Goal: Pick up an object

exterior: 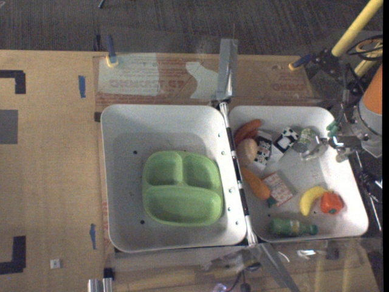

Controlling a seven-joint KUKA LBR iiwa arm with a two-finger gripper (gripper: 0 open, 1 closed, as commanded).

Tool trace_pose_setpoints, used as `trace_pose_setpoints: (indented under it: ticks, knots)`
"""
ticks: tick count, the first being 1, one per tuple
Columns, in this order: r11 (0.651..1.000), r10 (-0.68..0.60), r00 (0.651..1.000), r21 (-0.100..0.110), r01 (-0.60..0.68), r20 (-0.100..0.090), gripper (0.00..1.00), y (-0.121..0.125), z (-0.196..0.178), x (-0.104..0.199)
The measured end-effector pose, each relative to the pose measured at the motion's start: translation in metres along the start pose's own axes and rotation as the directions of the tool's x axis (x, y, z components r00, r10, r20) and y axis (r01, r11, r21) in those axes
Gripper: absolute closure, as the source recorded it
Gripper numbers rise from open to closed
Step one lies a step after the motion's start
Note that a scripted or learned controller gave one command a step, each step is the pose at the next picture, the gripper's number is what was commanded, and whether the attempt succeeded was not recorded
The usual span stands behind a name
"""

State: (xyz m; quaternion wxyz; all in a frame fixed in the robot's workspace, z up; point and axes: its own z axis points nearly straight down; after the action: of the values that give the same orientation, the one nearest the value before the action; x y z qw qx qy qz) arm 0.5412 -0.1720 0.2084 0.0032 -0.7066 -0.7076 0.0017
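I'm at the approach step, my hand (338,141) at the right bin's (360,222) upper right rim, grip state unclear, and next must descend on the banana (312,198) lower in that bin

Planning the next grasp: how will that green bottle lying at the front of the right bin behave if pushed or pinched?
The green bottle lies on its side, so it will probably roll if nudged. Its rounded, glossy-looking body may slip from a pinch. It looks like a small toy, so likely light.

A green divided tray (182,187) is sitting in a white bin (121,132); a yellow banana (312,198) is neighbouring black-and-white patterned toys (262,150).
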Motion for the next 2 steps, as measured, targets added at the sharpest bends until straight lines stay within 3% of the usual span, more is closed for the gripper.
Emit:
trace_pose_setpoints:
  ticks: [1,2]
  knots:
    - [0.999,-0.05,0.999,-0.004,0.05,0.003,0.0,-0.044,-0.064,-0.053]
    - [1.0,-0.01,1.0,-0.001,0.01,0.0,0.0,-0.031,0.061,-0.052]
